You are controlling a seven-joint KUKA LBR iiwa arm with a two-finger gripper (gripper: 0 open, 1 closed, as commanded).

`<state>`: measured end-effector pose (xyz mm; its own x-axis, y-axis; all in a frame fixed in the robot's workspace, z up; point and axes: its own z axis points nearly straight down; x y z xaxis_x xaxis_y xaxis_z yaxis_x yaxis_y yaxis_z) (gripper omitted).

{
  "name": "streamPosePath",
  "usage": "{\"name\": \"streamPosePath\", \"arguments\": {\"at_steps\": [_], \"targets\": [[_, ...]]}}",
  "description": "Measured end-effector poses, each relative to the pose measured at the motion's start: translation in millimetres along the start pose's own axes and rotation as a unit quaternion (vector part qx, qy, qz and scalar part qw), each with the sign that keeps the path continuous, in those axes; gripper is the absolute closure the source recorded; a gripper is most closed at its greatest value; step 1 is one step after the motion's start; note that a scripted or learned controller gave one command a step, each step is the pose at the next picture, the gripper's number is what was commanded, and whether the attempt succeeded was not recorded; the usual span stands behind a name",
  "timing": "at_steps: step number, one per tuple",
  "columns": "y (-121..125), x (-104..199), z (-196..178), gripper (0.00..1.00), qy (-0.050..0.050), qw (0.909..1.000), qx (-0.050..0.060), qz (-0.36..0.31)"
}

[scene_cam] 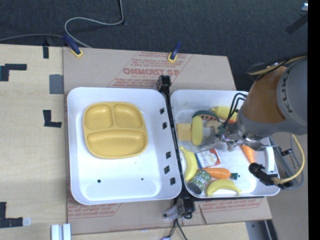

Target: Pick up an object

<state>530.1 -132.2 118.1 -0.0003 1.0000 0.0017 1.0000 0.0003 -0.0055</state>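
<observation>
The right bin [200,98] holds a heap of toy food. In it lie a banana [189,164] along the left wall, a second banana [222,186] at the front, a carrot [217,173], a dark can [200,180], a white and red packet [207,158], a yellow block [184,132] and a green-rimmed slice [199,126]. My gripper [223,136] reaches down into the middle of this bin, just right of the slice and above the packet. The wrist hides its tips. Nothing is visibly lifted.
The left bin [75,149] holds a yellow divided plate [115,130]. Another orange carrot [248,153] lies by the arm's wrist at the right side of the right bin. A black divider clamp [164,82] sits between the bins at the back.
</observation>
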Motion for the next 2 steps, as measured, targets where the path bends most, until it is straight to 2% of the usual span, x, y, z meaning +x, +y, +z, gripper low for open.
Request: {"name": "streamPosePath", "arguments": {"at_steps": [1, 2], "targets": [[40.5, 18.1, 32.4, 0.0, 0.0, 1.0, -0.003, -0.001], [40.6, 17.6, 22.7, 1.0, -0.001, 1.0, -0.004, 0.0]]}}
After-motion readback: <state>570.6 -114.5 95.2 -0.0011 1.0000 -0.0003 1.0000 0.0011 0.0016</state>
